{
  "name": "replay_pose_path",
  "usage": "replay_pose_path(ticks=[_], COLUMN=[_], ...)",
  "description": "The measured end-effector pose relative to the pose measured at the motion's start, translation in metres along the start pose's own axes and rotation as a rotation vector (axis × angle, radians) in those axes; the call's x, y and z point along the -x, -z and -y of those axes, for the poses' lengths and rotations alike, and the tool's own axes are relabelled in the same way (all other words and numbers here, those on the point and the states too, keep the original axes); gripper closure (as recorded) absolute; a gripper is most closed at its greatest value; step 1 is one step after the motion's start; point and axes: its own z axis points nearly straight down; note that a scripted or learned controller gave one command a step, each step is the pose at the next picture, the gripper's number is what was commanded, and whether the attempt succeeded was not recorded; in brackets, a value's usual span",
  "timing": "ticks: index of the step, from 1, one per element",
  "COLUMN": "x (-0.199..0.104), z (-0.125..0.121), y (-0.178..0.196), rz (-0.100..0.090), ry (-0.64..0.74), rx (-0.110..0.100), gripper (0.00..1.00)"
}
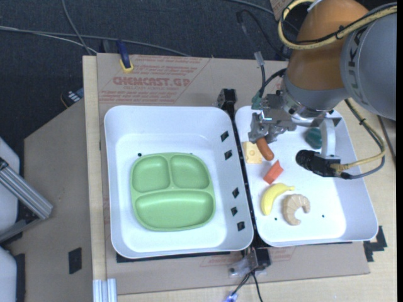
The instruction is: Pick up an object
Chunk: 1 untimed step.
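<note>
My gripper [261, 133] hangs over the far left part of the right bin [352, 222]. An orange-red sausage [266, 150] lies slanted directly below it, its upper end meeting the gripper's tip; whether it is gripped is unclear. A pale yellow cheese piece [252, 155] sits just left of the sausage, against the bin's left wall. Nearer the front lie a red-orange wedge [272, 172], a yellow banana [275, 197] and a tan croissant-like pastry [295, 208]. A teal object [314, 136] is partly hidden behind the wrist.
The left bin [119, 168] holds a green divided plate [172, 190]. The raised wall between the two bins [237, 168] runs close beside the gripper. The grey and orange arm [327, 36] covers the right bin's far end. Cables lie on the dark floor behind.
</note>
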Motion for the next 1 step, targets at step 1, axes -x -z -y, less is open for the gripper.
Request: replay_pose_path(ticks=[1], x=[-0.0575], z=[0.0135], y=[0.0030], rz=[0.000], ry=[0.000], rx=[0.001], gripper=[1.00])
